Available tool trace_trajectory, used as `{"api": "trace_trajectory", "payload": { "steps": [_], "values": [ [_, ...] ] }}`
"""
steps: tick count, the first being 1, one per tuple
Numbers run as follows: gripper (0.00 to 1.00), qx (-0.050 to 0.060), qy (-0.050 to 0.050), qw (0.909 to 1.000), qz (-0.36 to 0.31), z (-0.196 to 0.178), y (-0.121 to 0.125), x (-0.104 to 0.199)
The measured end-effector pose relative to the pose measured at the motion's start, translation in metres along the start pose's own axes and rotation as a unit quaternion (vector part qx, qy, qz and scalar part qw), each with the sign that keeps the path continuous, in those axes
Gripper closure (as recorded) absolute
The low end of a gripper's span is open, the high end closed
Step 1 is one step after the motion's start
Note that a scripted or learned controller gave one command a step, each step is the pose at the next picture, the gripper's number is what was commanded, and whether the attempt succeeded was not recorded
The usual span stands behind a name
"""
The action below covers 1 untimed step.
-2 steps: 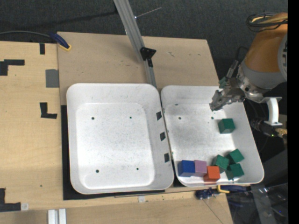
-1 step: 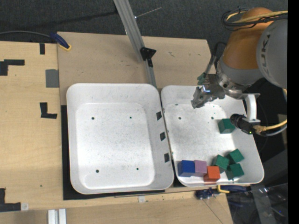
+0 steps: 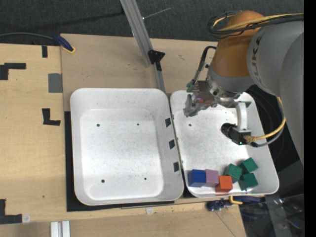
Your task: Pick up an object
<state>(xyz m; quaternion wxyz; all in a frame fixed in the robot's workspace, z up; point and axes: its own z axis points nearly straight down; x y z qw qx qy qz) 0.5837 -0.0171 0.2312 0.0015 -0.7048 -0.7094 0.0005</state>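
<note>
Nearest me, along the front edge of the right bin (image 3: 256, 113), sits the pile I can choose from: a blue cube (image 3: 197, 177), a lilac cube (image 3: 212, 177), an orange cube (image 3: 225, 182) and three green blocks (image 3: 245, 172) bunched at the front right corner. All lie flat on the bin floor, untouched. They are squat, with no clear long axis; the row of blue, lilac and orange runs along the bin's front wall, and the green ones sit skewed to it. Farther back, the hand (image 3: 190, 107) hangs over the rear left of the same bin, well apart from the blocks. I cannot tell whether it is released or clenched, and I see nothing in it. I judge the pick not yet begun: approach, descent, grasp and lift all remain. The left bin (image 3: 79, 107) lies beside it on the table (image 3: 29, 147).
</note>
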Motion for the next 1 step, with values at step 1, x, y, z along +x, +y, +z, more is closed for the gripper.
{"api": "trace_trajectory", "payload": {
  "steps": [1],
  "values": [
    [1.00, -0.001, 0.000, 1.0000, -0.001, -0.0076, 0.0056, 0.0613]
  ]
}}
